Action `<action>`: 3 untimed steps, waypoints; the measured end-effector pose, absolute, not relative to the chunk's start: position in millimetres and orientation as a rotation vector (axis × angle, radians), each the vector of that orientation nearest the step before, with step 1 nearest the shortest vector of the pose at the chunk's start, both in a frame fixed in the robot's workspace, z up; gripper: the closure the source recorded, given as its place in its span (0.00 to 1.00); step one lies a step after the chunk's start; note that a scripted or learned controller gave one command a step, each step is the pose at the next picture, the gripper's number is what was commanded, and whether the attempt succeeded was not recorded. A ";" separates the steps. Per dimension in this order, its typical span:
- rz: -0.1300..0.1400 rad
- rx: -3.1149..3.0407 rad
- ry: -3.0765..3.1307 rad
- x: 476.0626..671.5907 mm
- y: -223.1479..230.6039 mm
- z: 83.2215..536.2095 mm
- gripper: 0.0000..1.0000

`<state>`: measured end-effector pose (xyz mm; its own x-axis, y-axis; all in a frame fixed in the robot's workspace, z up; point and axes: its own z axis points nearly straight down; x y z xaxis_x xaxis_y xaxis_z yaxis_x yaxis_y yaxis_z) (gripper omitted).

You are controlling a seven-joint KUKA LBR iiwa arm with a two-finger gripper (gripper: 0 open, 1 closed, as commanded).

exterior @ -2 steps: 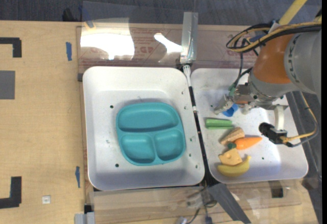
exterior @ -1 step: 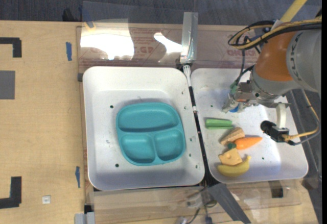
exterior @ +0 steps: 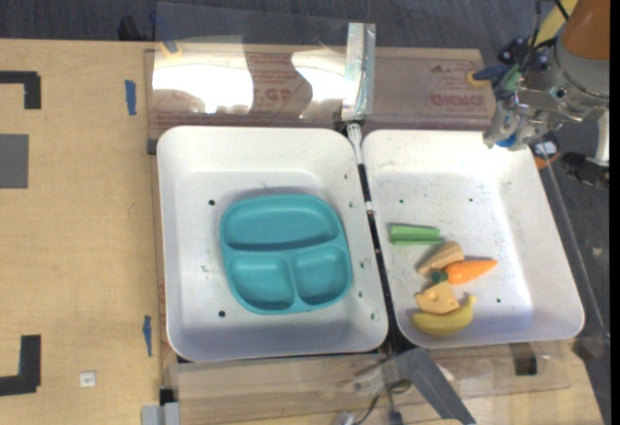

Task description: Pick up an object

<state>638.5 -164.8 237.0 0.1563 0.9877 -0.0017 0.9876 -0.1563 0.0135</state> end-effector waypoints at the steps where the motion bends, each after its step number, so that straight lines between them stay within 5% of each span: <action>1: -0.001 2.188 2.253 666.8 -138.1 194.6 1.00; 2: 0.001 2.187 2.253 667.2 -137.8 195.6 0.00; 3: -0.002 2.104 2.337 622.5 -127.1 143.0 0.00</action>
